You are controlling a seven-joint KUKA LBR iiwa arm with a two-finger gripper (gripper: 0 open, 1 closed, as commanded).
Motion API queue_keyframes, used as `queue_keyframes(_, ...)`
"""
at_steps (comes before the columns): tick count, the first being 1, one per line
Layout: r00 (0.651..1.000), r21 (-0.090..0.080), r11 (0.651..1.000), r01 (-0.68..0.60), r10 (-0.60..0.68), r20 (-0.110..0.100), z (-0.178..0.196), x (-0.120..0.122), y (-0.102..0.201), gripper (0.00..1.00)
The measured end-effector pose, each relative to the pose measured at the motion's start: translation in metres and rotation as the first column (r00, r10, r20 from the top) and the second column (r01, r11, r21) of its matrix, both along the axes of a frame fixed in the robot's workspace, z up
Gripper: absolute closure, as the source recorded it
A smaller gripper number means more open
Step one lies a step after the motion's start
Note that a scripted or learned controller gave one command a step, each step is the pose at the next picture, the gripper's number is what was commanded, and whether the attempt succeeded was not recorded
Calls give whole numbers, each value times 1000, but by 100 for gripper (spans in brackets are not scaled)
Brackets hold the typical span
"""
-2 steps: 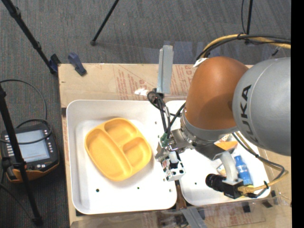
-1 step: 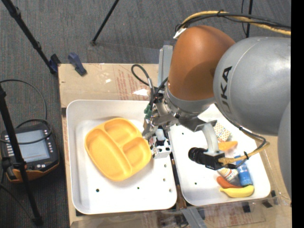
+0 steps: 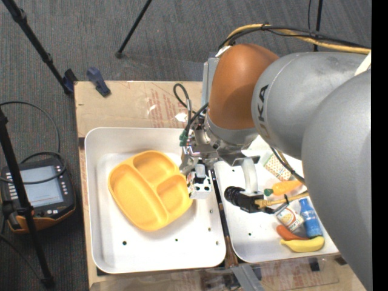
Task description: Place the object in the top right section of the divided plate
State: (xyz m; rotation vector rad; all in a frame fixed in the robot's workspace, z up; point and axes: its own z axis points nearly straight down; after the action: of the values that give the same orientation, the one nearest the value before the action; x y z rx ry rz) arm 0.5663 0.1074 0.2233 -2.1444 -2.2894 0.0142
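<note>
The yellow divided plate (image 3: 145, 193) lies tilted in the left white bin (image 3: 151, 250). It has one long section on its left and two smaller ones on its right. My gripper (image 3: 199, 185) hangs low at the plate's right rim, between the two smaller sections and the wall that parts the bins. The wrist and the big grey arm hide what is under it. Small white and black parts show at its tip, too small to tell whether they are an object.
The right bin (image 3: 254, 238) holds a banana (image 3: 303, 244), a blue bottle (image 3: 310, 218), an orange carrot-like piece (image 3: 284, 188), a red piece (image 3: 286, 232) and a patterned card (image 3: 277, 168). A handheld screen (image 3: 37, 190) sits on the floor at left.
</note>
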Motion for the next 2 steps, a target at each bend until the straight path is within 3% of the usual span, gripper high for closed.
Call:
queue_keyframes(1,978,-1,978,207,-207,0,-29,16,2,100)
queue_keyframes(2,948,-3,948,317,-317,0,-21,-11,15,100)
